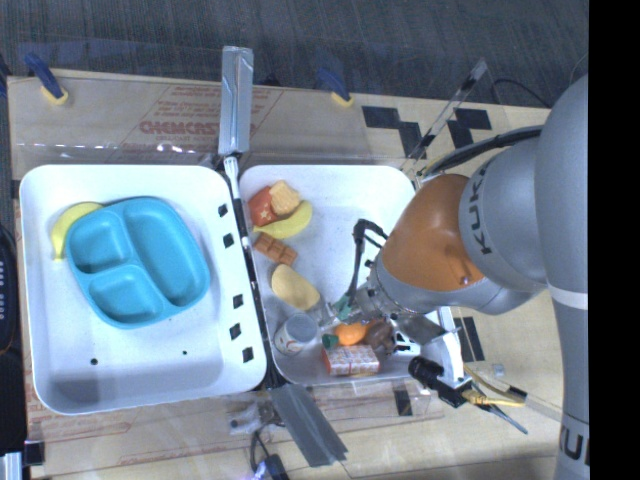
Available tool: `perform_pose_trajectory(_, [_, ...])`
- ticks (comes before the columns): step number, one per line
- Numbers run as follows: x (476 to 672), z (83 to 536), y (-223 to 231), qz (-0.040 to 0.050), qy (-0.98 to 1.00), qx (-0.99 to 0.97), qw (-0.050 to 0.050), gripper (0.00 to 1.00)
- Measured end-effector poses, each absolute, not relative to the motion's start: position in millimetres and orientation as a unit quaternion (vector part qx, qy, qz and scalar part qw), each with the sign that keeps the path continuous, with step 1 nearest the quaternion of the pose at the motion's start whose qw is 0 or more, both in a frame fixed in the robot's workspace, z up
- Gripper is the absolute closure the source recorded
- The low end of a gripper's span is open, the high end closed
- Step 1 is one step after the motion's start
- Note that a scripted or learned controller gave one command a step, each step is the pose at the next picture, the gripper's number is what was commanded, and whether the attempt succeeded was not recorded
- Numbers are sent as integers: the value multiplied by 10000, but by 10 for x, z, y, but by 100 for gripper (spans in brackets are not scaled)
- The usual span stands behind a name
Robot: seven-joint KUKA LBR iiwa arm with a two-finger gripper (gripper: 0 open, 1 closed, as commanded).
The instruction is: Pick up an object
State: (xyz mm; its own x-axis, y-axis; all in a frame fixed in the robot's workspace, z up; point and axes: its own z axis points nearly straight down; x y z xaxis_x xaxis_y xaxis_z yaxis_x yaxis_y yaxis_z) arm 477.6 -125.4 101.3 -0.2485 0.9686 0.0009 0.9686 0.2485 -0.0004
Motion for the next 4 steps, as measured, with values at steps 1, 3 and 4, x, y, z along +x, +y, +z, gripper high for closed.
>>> perform_pose_trajectory(1, [4856, 1932, -874, -10, -8451, -5347, -12, 100])
perform_pose_trajectory(3, [4832, 1162, -1129, -9, -8186, -5744, -6, 0])
perform_pose_trajectory(4, [4957, 1936, -893, -10, -8548, -5189, -15, 0])
